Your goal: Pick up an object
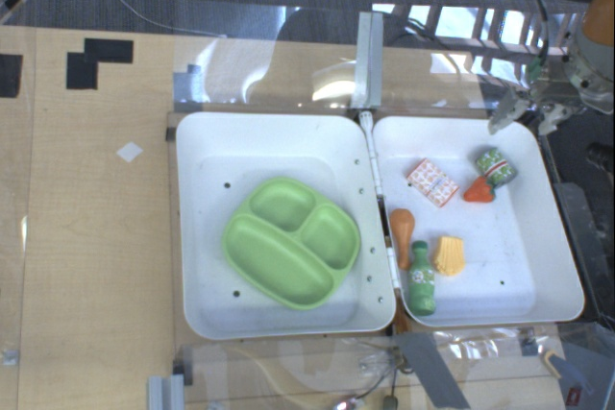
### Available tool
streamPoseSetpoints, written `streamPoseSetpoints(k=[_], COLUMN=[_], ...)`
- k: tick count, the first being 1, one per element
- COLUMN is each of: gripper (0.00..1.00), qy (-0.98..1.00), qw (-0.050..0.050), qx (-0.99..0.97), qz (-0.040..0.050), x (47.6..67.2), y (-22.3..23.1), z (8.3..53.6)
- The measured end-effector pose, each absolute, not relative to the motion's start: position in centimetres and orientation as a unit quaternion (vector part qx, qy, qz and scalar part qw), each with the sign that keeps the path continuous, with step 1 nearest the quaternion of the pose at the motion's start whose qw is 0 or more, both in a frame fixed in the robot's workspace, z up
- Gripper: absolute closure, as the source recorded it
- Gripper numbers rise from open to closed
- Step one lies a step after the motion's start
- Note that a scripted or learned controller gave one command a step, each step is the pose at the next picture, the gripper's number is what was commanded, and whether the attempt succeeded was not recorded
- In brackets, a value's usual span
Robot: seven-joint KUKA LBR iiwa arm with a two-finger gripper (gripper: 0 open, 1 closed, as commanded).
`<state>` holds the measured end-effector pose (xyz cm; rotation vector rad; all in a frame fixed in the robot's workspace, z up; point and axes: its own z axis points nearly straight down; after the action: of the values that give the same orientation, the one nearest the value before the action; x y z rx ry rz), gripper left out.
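Five small toy foods lie in the right white plastic bin (538, 298). A pink-and-white patterned box (431, 182) lies flat near the middle, tilted diagonally. To its right a green labelled can (496, 166) lies on its side, touching an orange-red carrot-shaped piece (479, 192). Lower down — by the left wall — sit a brown drumstick (402, 229), a green bottle (421, 278) and a yellow ridged corn piece (449, 256).

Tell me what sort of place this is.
Probably a robot grasping test bench: two white bins side by side, toy food like a green bottle, a green divided plate, and a claw at the edge.
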<state>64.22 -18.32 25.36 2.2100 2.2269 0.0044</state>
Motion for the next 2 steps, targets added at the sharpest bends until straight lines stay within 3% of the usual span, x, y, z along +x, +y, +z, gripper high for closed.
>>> streamPoseSetpoints(k=[1,2], gripper=[0.0,0.0], qy=[0.711,0.71], qw=[0.008,0.011], qx=[0.704,0.704], qz=[0.0046,0.0095], x=[65.5,65.8], y=[-17.8,-13.7], z=[12.9,10.6])
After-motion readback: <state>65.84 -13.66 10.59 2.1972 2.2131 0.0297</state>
